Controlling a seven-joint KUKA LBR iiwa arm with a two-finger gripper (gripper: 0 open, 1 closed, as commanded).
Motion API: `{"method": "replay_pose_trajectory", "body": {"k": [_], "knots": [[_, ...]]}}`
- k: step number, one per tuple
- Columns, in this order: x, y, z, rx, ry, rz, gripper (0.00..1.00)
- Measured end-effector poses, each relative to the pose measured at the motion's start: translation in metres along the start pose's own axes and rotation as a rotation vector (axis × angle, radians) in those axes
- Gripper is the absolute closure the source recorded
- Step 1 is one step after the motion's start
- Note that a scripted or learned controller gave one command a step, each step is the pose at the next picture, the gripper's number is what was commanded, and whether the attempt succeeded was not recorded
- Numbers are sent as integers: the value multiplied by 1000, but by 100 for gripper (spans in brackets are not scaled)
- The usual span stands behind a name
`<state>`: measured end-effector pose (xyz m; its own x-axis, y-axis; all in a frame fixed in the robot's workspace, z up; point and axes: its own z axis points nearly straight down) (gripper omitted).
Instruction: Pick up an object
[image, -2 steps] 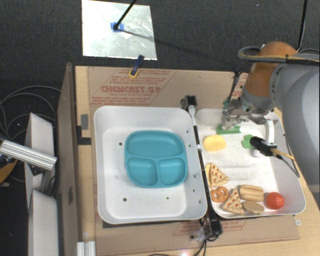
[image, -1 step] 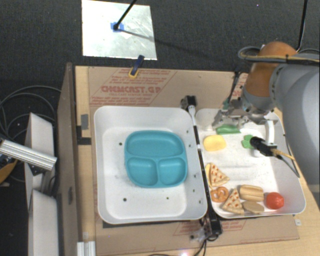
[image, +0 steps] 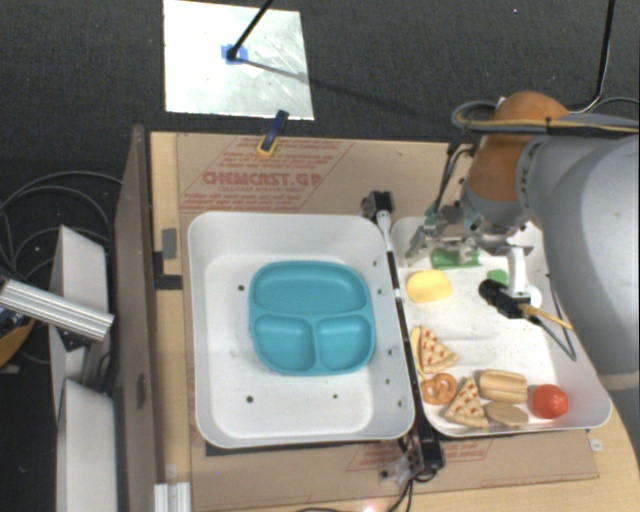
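Across the desk (image: 300, 165) lies a flat sheet of brown cardboard with red print, and on it two shallow white plastic bins sit side by side, their rims touching. From the right a bulky, smooth grey arm (image: 580, 240) reaches over the right bin (image: 480, 330), with a rounded orange band above its wrist. The left bin (image: 215, 300) holds a teal plastic plate (image: 310, 315) with rounded corners and three moulded compartments, lying flat near the middle. The metal gripper (image: 455, 243) hangs over the far left corner of the right bin, just above a small glossy green piece (image: 462, 258); I cannot tell whether it is open or closed, and nothing is visibly held. A smooth yellow lump (image: 430, 287) lies just in front of the green piece. Along the near edge lie a tan bread roll (image: 502, 384), a round red tomato (image: 548, 401), two triangular pizza slices (image: 432, 350) and, between the slices, a knotted brown pretzel (image: 438, 387).
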<state>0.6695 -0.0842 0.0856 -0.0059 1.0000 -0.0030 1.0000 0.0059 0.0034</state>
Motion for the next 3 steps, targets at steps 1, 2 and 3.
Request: {"method": "replay_pose_trajectory", "body": {"k": [1, 2, 3], "knots": [[-33, -7, -1, -2, 0, 6, 0], [-38, 0, 0, -2, 1, 3, 0], [-43, 0, -14, -1, 1, 5, 0]]}}
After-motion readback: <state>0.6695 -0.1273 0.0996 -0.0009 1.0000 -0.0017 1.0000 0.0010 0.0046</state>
